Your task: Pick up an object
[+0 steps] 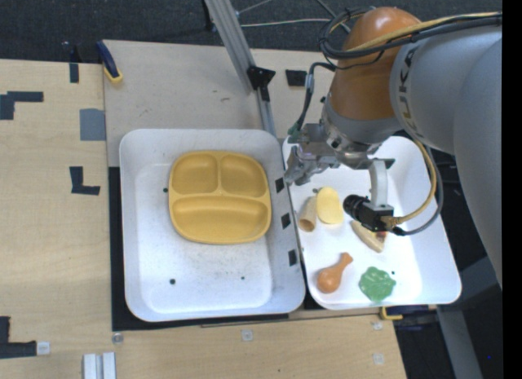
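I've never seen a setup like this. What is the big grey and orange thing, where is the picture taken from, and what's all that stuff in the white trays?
The big grey and orange thing is a robot arm, reaching in from the right. The picture comes from one fixed camera above the bench, looking down at a slant. At the arm's tip is a gripper, a two-finger claw for picking things up. It hangs over the top left corner of the right bin; I cannot tell whether it holds anything. In that bin lie toy foods: a pale yellow piece, a small cone-like piece, an orange drumstick, a green leafy lump and a wedge. The left bin holds a yellow divided plate.
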Tool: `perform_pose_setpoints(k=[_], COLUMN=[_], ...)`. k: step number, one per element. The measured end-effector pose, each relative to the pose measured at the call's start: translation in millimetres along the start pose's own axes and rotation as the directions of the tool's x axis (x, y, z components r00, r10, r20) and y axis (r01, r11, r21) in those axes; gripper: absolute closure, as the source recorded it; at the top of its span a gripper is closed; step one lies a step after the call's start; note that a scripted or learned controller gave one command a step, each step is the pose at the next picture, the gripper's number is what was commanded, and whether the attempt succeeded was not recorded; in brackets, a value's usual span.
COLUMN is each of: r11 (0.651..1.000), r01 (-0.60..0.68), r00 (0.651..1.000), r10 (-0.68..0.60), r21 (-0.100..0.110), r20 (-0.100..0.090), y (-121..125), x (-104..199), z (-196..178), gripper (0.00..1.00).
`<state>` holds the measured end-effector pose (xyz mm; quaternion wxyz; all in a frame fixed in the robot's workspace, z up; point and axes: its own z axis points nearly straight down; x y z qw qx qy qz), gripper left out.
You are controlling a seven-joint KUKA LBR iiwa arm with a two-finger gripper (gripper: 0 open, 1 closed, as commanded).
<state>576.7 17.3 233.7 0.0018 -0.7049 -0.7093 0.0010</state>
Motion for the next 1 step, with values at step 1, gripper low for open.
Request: perform_pose_setpoints(k=[1], r11=[1.000], r01=[0.001], r00=[1.000], r10=[-0.001], r21=[0.000], r20=[0.000], y=[-15.0], x=[57.7], z=[12.3], gripper=[1.00])
